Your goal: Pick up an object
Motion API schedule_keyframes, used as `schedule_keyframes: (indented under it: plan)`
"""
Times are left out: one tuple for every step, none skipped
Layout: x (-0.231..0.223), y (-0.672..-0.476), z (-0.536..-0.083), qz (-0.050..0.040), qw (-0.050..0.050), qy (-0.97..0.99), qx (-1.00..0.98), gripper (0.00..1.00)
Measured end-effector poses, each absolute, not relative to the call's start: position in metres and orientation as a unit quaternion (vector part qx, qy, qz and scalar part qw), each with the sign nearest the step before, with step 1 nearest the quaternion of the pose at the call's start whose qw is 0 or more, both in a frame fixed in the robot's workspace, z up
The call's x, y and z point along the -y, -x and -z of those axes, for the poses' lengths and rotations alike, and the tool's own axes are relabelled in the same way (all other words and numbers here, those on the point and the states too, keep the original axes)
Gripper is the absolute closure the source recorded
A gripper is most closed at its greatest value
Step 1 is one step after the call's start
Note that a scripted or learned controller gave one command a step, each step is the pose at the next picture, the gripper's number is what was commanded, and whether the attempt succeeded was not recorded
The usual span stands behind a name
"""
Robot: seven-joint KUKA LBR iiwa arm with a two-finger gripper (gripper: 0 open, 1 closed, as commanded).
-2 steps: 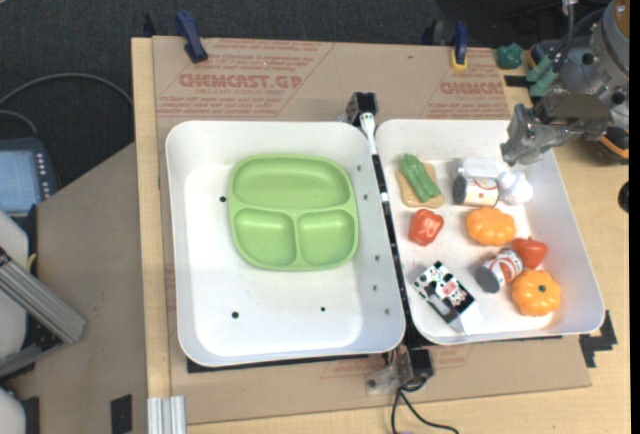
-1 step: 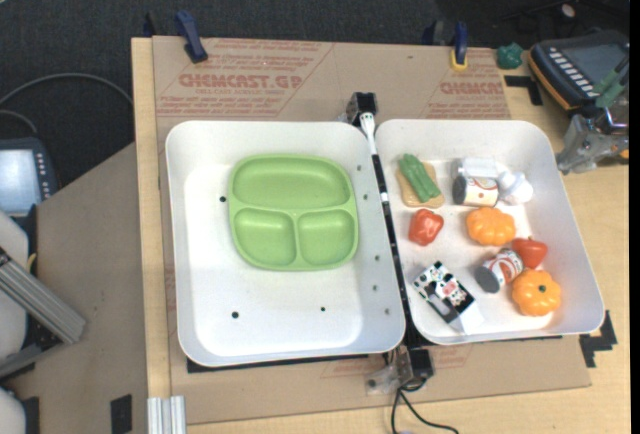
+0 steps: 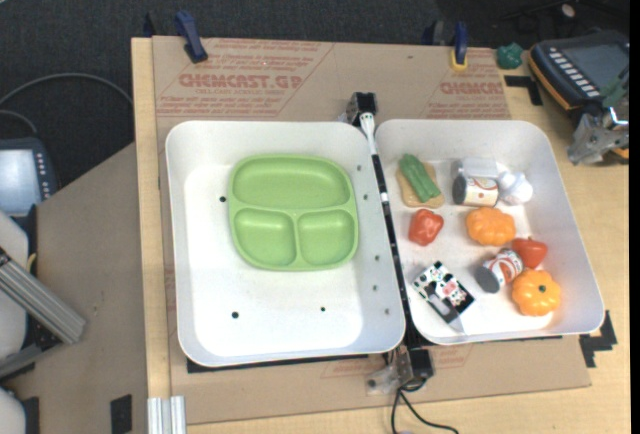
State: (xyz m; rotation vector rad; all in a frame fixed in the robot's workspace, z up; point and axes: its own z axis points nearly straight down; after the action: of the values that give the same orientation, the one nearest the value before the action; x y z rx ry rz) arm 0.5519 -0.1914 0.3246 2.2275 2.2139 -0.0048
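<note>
The right bin (image 3: 560,172) holds several small toy items. A green vegetable on a tan slice (image 3: 419,179) lies at its back left, with a white can (image 3: 479,188) and a white lump (image 3: 516,187) beside it. In the middle are a red pepper (image 3: 426,226) and an orange fruit (image 3: 490,226). Toward the front lie a black-and-white patterned piece (image 3: 443,288), a small red-and-white can (image 3: 499,270), a red piece (image 3: 531,250) and an orange pumpkin (image 3: 536,293). A grey metal part at the right edge, outside the bin, looks like my gripper (image 3: 603,127).
The left bin (image 3: 200,302) bears a green divided plate (image 3: 294,211) at its back half. A thin black divider (image 3: 383,212) runs between the bins. A handheld controller (image 3: 580,70) lies at the back right, off the bench board.
</note>
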Motion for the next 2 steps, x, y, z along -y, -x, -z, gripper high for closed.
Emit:
schedule_keyframes:
  plan:
    - [0.152,-0.475,-0.259,0.0025,-0.006,-0.708,-0.706,1.00]
    - [0.052,-0.479,-0.248,0.0001,-0.003,-0.704,-0.710,1.00]
